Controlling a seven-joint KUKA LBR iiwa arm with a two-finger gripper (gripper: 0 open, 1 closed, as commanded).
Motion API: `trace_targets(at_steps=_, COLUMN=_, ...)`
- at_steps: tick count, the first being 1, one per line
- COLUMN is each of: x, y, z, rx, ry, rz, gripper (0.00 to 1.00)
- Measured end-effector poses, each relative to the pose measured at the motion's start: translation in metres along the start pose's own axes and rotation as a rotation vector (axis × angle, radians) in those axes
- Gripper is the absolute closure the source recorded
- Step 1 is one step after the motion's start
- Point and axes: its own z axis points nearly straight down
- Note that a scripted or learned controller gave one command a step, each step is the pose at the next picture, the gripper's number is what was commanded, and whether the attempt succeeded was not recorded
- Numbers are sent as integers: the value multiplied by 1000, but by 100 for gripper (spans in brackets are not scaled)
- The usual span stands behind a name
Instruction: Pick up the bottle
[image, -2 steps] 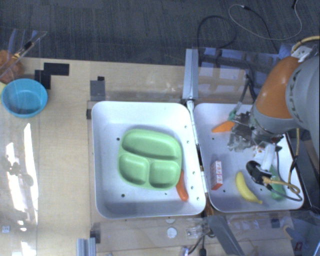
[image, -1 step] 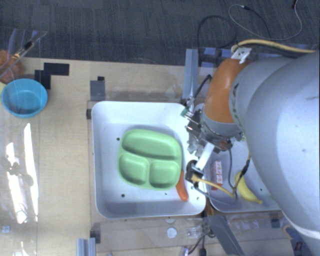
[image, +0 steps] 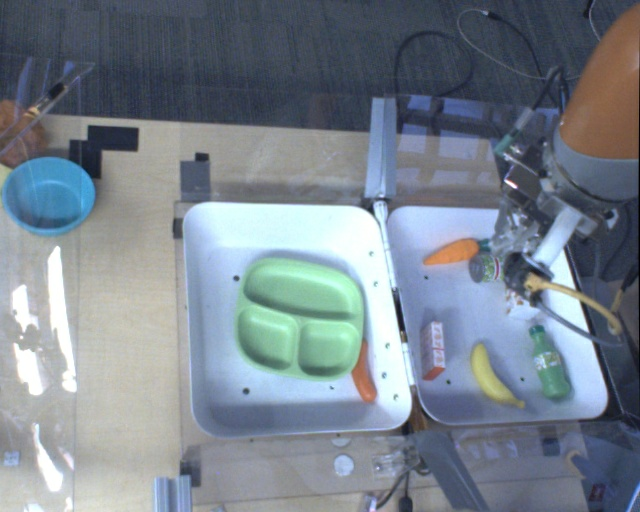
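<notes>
A small green bottle (image: 548, 364) with a white label lies in the right bin (image: 450, 400), near its front right corner, with the cap toward the back. My gripper (image: 505, 250) hangs over the back of that bin, well behind the bottle and apart from it. Right at the gripper's left side is a green and white can (image: 486, 267). Whether the gripper touches the can is unclear.
The right bin also holds a carrot (image: 451, 251) at the back, a red and white box (image: 433, 348) and a banana (image: 495, 376) just left of the bottle. The left bin (image: 215, 300) holds a green divided plate (image: 298, 317) and an orange piece (image: 362, 378).
</notes>
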Motion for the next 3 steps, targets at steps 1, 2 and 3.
trace_targets(at_steps=1, x=75, y=0, z=67, rx=6, ry=-4, rz=37, gripper=100)
trace_targets(at_steps=2, x=132, y=30, z=54, rx=3, ry=-2, rz=210, gripper=100)
trace_targets(at_steps=3, x=175, y=30, z=176, rx=5, ry=-5, rz=249, gripper=100)
